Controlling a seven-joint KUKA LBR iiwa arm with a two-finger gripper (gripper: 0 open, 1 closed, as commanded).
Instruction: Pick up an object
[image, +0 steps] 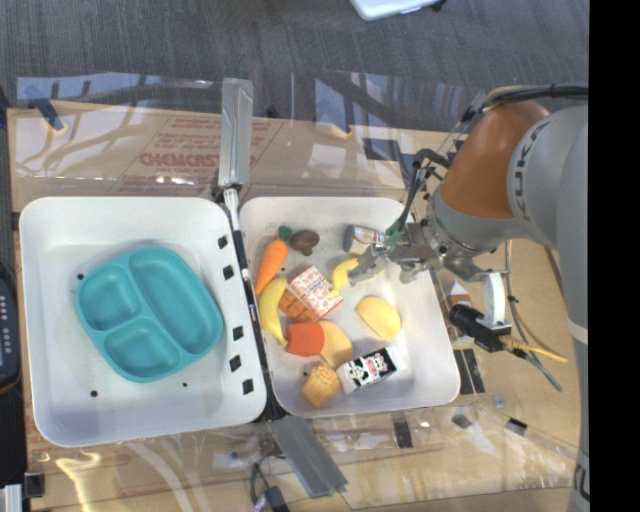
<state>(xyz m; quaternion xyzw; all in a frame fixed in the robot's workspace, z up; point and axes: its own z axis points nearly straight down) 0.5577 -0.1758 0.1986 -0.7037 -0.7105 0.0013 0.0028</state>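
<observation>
**Grey arm over the toy-food bin**

Grey metal, the gripper hangs low in the right bin, just above a small yellow banana. Its grip state cannot be told here. A carrot, lemon and milk carton lie nearby. A teal divided plate sits in the left bin.

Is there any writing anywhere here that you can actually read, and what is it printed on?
"KUK": vertical letters on the grey arm, cut off at the edge.
"CHEMCAST": faint red print, repeated on the protective film of the clear sheet behind the bins; the letters are blurred, so this reading is unsure.
Small carton with a red pattern: print too small to read.
Black-and-white carton: markings unreadable.
</observation>
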